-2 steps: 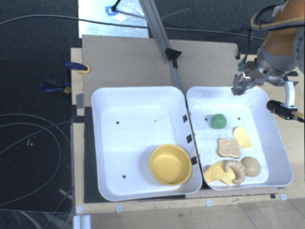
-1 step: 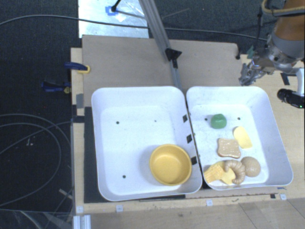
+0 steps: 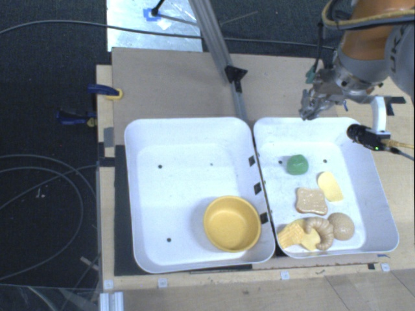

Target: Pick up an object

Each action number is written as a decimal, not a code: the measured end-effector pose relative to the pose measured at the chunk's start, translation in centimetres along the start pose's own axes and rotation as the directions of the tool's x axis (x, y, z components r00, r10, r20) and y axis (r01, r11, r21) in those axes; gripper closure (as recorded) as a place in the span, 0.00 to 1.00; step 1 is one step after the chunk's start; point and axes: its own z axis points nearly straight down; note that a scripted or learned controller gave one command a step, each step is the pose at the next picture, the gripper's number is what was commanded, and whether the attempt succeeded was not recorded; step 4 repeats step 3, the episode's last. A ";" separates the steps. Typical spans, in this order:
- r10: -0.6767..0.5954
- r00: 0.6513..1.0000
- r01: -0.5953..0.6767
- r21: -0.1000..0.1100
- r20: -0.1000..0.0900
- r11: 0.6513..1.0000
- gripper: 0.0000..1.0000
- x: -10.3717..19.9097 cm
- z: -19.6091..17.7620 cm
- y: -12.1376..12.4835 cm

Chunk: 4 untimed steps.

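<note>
Nothing is picked up yet: the gripper (image 3: 311, 112) hangs at the right bin's (image 3: 373, 173) far rim, finger state impossible to tell. Below it lie a green ball (image 3: 297, 164), nearest, then toast slice (image 3: 310, 201), cheese wedge (image 3: 329, 186) and croissant (image 3: 320, 230).

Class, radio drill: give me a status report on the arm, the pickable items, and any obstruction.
Gripper above right bin's far rim, holding nothing seen. Green object nearest, alone. Toy foods clustered at near end. Yellow bowl in left bin.

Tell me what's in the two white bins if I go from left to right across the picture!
Yellow bowl → yellow wedge → green round thing → toast slice → pale yellow piece → tan round roll. The claw hangs above the right bin's far edge.
</note>
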 end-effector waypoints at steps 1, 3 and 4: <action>-0.001 1.000 0.001 -0.001 -0.001 1.000 1.00 6.1 0.0 0.9; 0.000 1.000 0.000 0.001 -0.001 1.000 1.00 17.4 2.4 0.7; 0.000 1.000 0.000 0.001 -0.001 1.000 1.00 17.4 2.4 0.7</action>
